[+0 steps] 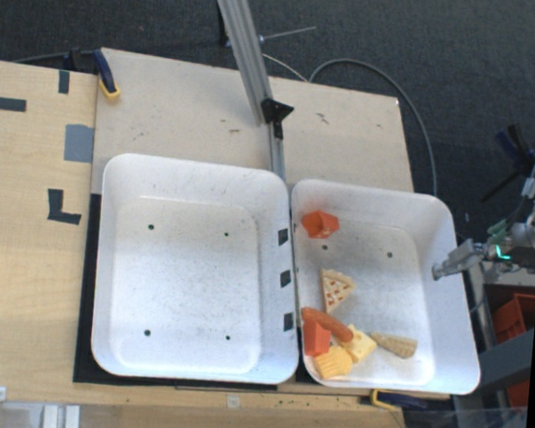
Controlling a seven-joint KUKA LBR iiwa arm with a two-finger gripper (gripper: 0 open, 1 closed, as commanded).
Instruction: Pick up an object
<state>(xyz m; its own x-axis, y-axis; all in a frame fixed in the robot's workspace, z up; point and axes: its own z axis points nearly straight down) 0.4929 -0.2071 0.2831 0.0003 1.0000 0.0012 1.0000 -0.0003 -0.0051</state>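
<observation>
The pale wooden bench [18, 260] filled the left and centre of the frame, bearing two shallow white plastic bins side by side. The left white bin [187, 271] sat at centre frame. The right white bin [447, 301] held all the small objects, gathered toward its left wall and lower edge. At the right edge of the frame, just outside that bin's right rim, the grey two-finger gripper [446, 265] hung with its tip over the rim (whether its fingers were parted or closed could not be told, and nothing was seen between them). Well to its left, an orange block [319, 225] lay in the bin's upper left part. Lower down lay a tan waffle-patterned wedge [336, 288], then a cluster at the lower left: an orange-red sausage-shaped piece [329, 323], a yellow ridged piece [336, 361] touching it, and a small tan cone-shaped piece [396, 345] just right of them, all apart from the gripper.
</observation>
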